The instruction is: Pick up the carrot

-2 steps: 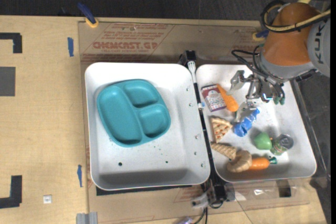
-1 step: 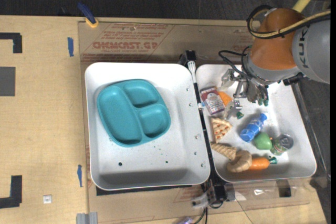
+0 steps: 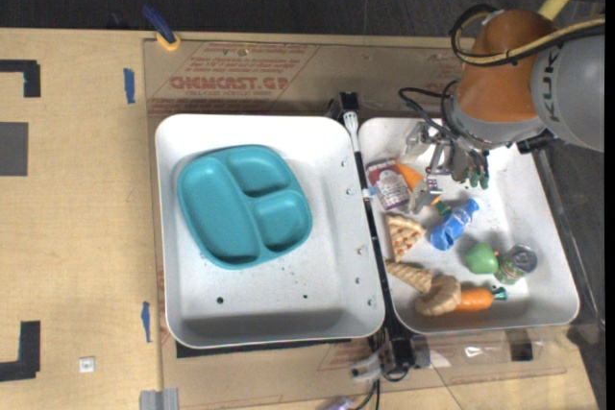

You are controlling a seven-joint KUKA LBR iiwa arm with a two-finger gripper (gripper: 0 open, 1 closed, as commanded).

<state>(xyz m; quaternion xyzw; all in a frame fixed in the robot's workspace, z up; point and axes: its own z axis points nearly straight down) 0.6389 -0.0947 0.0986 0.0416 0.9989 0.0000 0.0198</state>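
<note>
Approach step: the hand [image 3: 444,180] hovers upper right, grip unclear; the orange plastic carrot [image 3: 476,299] lies lower right, needing a reach.

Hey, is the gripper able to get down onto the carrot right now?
Probably yes. The carrot lies uncovered near the right bin's front edge, though a tan toy touches its end. The gripper is farther back.
</note>
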